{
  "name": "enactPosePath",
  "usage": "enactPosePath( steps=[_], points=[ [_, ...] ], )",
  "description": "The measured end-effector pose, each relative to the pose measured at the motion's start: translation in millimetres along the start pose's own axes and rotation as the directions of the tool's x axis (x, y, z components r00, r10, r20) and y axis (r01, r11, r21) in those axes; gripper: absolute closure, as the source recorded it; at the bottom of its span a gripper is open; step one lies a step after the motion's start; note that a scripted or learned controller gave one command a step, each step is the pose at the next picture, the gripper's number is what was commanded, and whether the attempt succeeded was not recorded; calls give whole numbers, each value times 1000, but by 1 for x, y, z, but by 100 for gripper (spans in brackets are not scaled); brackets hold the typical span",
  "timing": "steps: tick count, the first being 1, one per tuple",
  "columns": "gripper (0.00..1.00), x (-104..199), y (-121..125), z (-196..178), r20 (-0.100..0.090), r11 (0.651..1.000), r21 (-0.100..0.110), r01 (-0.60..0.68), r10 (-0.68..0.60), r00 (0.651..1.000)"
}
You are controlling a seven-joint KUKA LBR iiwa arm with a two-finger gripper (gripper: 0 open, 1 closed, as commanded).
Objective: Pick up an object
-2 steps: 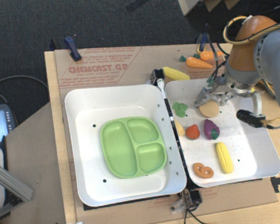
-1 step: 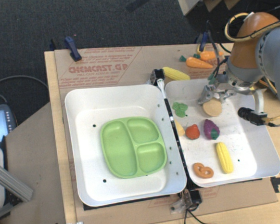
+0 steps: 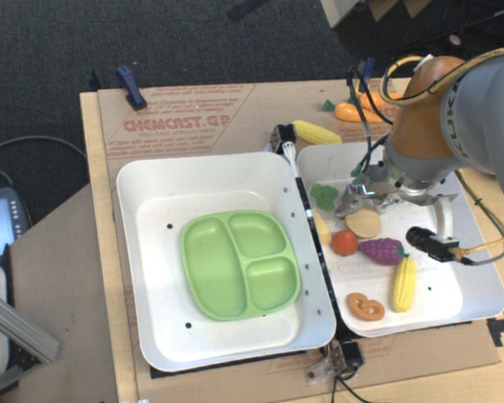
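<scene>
Since the gripper [image 3: 365, 198] sits just above the tan bun [image 3: 364, 223], finger state hidden, drop straight and centred, avoiding the tomato [image 3: 345, 243] beside the bun

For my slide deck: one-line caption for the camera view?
Arm's gripper above toy food in right bin; green divided plate in left bin.

place: robot lab | signs: clamped bench board [image 3: 184, 115], loose cables [image 3: 354, 392], aluminium framing [image 3: 19, 332], grey carpet [image 3: 31, 48]
</scene>
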State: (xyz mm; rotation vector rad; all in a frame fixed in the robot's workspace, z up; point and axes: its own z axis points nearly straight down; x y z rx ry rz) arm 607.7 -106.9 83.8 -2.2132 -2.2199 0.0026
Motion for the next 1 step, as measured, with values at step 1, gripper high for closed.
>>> enactPosePath(
  steps=[1],
  points=[
    [100, 50, -39, -107, 2, 1000, -14, 2, -2, 1000]
  ],
)
